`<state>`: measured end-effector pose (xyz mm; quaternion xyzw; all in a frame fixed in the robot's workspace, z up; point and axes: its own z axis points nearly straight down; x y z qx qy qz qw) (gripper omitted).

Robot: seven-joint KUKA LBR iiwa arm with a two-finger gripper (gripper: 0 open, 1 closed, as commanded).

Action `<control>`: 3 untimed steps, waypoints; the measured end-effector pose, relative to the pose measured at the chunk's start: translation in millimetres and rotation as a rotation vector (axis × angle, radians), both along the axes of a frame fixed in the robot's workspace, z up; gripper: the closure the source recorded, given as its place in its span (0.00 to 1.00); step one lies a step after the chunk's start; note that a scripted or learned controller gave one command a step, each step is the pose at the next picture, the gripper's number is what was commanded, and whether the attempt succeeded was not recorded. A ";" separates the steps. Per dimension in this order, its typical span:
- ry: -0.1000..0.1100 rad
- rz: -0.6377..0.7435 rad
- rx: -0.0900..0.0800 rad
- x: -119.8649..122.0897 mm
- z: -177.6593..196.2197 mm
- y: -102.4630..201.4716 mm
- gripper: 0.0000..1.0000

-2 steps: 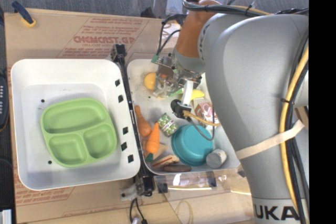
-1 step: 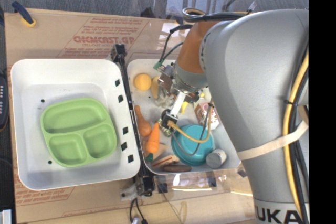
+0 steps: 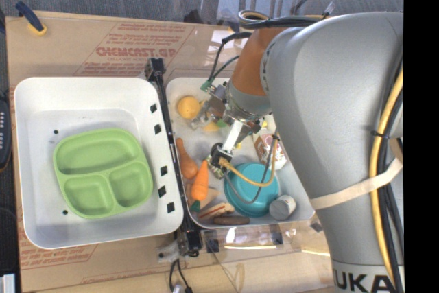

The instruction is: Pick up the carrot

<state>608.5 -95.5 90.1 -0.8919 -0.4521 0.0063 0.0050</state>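
Note:
The carrot (image 3: 199,180) lies in the right bin (image 3: 175,89), near its left wall, orange with a green top pointing toward the front. My gripper (image 3: 209,118) hangs over the back half of that bin, beside a yellow round fruit (image 3: 187,106) and behind the carrot. Nothing shows between the gripper and the carrot, which rests on the bin floor, apart from it. The grey arm hides the bin's right side.
A brownish-orange long piece (image 3: 185,157) lies just behind the carrot by the wall. A blue bowl (image 3: 255,197), a grey cylinder (image 3: 282,206) and brown sticks (image 3: 218,214) crowd the front. The left bin (image 3: 27,113) holds a green divided plate (image 3: 103,171).

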 end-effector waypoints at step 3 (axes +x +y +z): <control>-0.003 -0.165 -0.004 -37.3 0.7 4.7 0.00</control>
